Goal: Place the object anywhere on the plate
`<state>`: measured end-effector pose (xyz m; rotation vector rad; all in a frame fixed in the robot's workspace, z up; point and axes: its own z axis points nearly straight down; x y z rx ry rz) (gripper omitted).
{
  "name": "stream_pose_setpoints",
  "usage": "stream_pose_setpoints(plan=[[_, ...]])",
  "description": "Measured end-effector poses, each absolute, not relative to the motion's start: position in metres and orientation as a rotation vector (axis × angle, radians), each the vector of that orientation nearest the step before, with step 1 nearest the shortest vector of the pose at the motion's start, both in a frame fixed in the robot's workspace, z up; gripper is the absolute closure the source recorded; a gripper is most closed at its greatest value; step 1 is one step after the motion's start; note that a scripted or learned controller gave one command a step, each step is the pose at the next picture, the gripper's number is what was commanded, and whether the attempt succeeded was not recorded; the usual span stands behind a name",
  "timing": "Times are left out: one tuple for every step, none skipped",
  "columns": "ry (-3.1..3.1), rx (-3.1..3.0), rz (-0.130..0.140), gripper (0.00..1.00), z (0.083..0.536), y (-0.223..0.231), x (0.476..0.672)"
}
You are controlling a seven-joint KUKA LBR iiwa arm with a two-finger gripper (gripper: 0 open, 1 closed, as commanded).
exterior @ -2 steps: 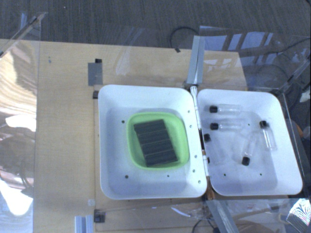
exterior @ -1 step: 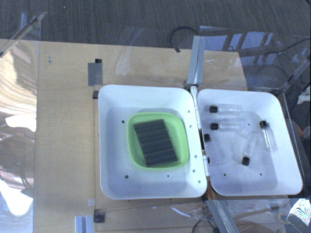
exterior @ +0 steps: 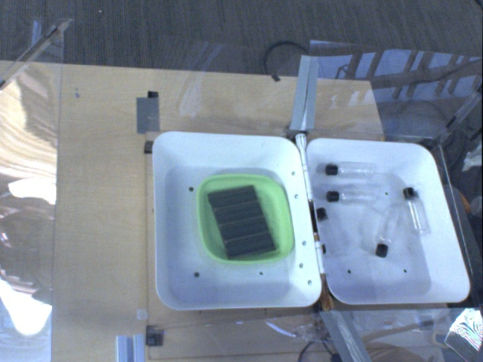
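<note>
The block (exterior: pixel 241 222) lay flat on the middle of the plate (exterior: pixel 206 202), so placement looked done; vials (exterior: pixel 349 170) lay right of the plate. Jaw state could not be told.

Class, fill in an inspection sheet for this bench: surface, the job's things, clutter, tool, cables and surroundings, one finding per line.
Surface: wooden bench bearing two white bins, left bin and right bin, side by side.
Job's things: green plate in the left bin, with a dark ribbed block lying on it; clear tubes with black caps scattered in the right bin.
Clutter: small black brackets on the bench near the left bin.
Tool: nothing seen.
Cables: dark cable looping behind the bins.
Surroundings: grey carpet beyond the bench; clear panels with glare at left.
</note>
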<state>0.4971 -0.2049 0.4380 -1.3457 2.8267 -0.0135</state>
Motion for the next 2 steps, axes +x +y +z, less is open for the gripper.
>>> stream_pose_setpoints(plan=[[2.664, -1.648, -0.015, 0.00, 0.4310, -0.2054, 0.4919], [2.390, -2.024, -0.017, 0.00, 0.4377, -0.2056, 0.4891]])
